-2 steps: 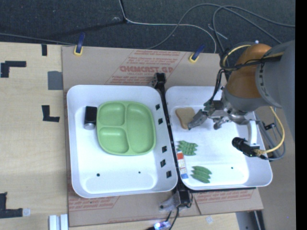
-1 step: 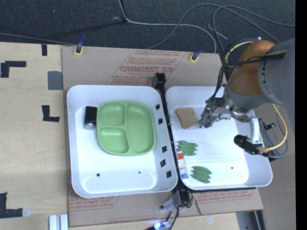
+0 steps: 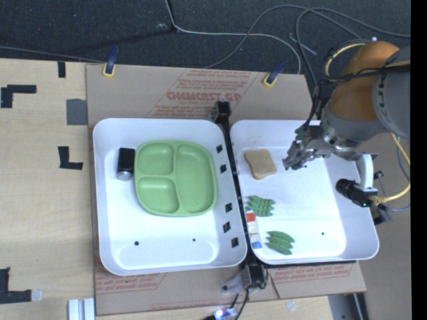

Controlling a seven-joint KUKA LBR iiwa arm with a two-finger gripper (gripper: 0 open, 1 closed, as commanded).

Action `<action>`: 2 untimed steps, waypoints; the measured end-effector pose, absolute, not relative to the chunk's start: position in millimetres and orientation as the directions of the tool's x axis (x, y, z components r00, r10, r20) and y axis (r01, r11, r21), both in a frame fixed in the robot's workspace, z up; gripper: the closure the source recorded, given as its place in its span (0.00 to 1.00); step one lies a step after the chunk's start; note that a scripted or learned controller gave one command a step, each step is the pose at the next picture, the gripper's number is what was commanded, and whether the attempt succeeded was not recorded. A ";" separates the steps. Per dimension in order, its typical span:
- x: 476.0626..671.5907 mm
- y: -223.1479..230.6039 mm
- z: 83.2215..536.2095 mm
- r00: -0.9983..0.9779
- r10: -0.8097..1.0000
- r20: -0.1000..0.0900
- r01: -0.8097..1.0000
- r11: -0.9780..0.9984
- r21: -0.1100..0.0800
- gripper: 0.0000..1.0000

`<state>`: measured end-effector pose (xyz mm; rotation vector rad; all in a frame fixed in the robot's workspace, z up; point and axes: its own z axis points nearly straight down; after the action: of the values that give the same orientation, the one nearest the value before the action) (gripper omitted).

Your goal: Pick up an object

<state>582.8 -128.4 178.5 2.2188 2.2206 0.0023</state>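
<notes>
Down front in the right bin [image 3: 347, 245] we've got a green pea pod [image 3: 280, 241], a small tube [image 3: 252, 227] by the divider, and a leafy green piece [image 3: 261, 206] just above. Nearest our end effector [image 3: 295, 159] is the tan bread slice [image 3: 259, 163], just to its left, not touching. Can't tell if it's open or closed. Looks like we're on the approach step, nothing held. Next we'd need to shift over the bread and drop down.

Arm [image 3: 365, 92]: grey with orange band, reaching in from the right.
Gripper [image 3: 294, 161]: pointing down-left, tips low.
</notes>
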 end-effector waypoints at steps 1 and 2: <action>584.0 -128.4 224.9 -0.001 1.000 -0.001 1.000 0.001 0.004 1.00; 579.8 -74.1 226.5 -0.006 1.000 0.002 1.000 0.006 -0.001 1.00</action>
<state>579.8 -74.1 226.5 2.2161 2.2297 0.0014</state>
